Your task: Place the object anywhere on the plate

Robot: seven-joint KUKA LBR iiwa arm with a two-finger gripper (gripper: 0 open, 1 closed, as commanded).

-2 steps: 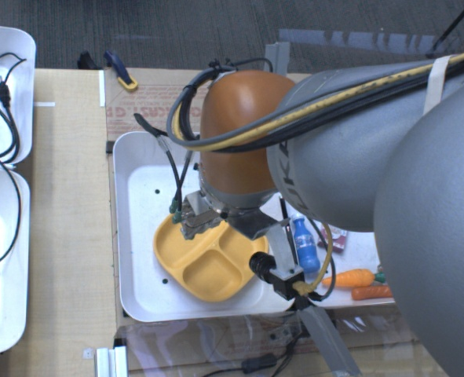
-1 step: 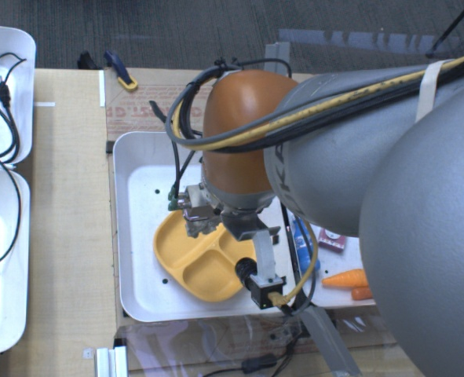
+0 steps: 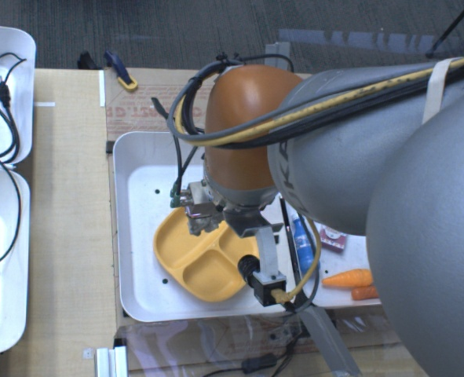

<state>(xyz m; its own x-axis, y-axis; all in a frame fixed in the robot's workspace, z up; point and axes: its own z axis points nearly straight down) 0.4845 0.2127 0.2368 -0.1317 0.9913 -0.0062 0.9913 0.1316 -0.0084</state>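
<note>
The grey arm [image 3: 373,155], with its orange band [image 3: 243,124] above the wrist, is reaching in from the right and hanging over a shallow white bin [image 3: 133,234]. The gripper [image 3: 202,220] is sitting directly below the orange band, over the upper edge of a yellow divided plate [image 3: 196,261]; whether it is open or closed, and whether it is gripping anything, cannot be told, because the wrist is hiding most of it. The plate is lying flat on the bin floor, extending below and to the left of the gripper, and its compartments are showing their ridged dividers. A metal bracket [image 3: 264,269] carrying a small black unit is projecting down and to the right of the gripper, overlapping the right edge of the plate. Just to the right of that bracket a blue tube-like object [image 3: 302,242] is lying in the bin, and beyond it a dark red and white packet [image 3: 331,240] is partly showing from under the arm. Further right and lower, an orange carrot [image 3: 349,279] is lying on the bin floor, well apart from the plate. Black cables [image 3: 186,108] are looping around the wrist above the gripper. Well to the left of the gripper, across a strip of bench [image 3: 71,210], other white bins [image 3: 0,273] are holding thin black cables [image 3: 0,93].
</note>
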